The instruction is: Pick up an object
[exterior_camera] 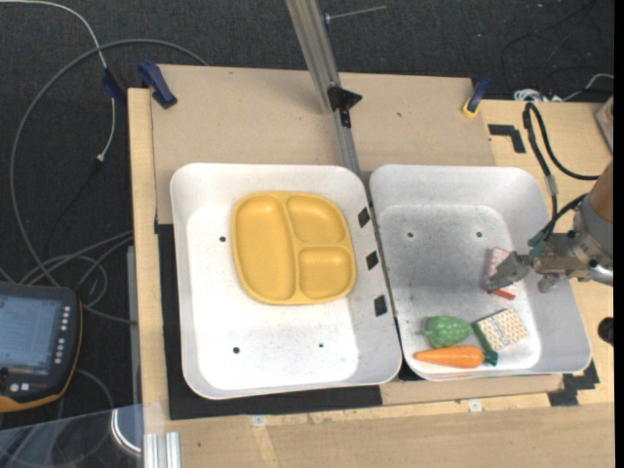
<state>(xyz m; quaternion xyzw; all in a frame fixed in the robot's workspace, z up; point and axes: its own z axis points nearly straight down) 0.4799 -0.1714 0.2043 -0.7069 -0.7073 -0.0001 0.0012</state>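
My gripper (509, 273) hangs low over the right bin (439, 198), reaching in from its right side.

Whether my fingers are spread or closed I cannot tell, and I see nothing clearly between them. A pink-and-white scrap (499, 260) lies right at my fingertips. Nearer the bin's front edge sit a patterned card (503, 330), a green vegetable (448, 331) and a carrot (449, 357). A yellow divided plate (292, 247) rests in the left bin (205, 291).

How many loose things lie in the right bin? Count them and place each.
3, maybe more under the gripper: a green vegetable near the front, an orange carrot just in front of it, and a patterned packet to their right.
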